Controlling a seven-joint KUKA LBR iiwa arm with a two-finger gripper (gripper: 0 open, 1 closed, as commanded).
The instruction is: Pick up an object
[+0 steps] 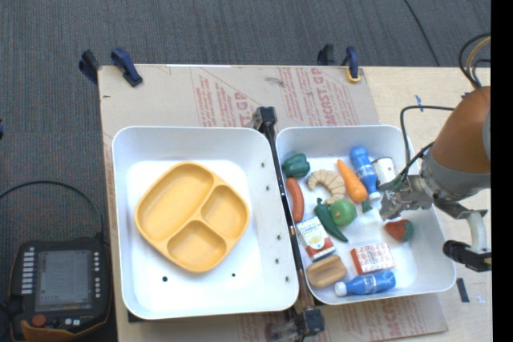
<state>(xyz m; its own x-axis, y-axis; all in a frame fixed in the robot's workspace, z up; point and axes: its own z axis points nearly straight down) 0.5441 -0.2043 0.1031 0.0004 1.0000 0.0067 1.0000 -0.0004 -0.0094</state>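
The claw [394,204] is seen low over the right bin [365,132], near that bin's right edge, just above a strawberry [400,231]. Whether anything is gripped cannot be told. In the right bin are gathered a carrot [350,180], a blue bottle [363,165] near the far edge, a croissant [328,182], a green pepper [295,165], a sausage [295,199] by the left edge, and another blue bottle [367,283] at the near edge. In the left bin [128,148], a yellow divided plate [192,216] is laid at the middle.
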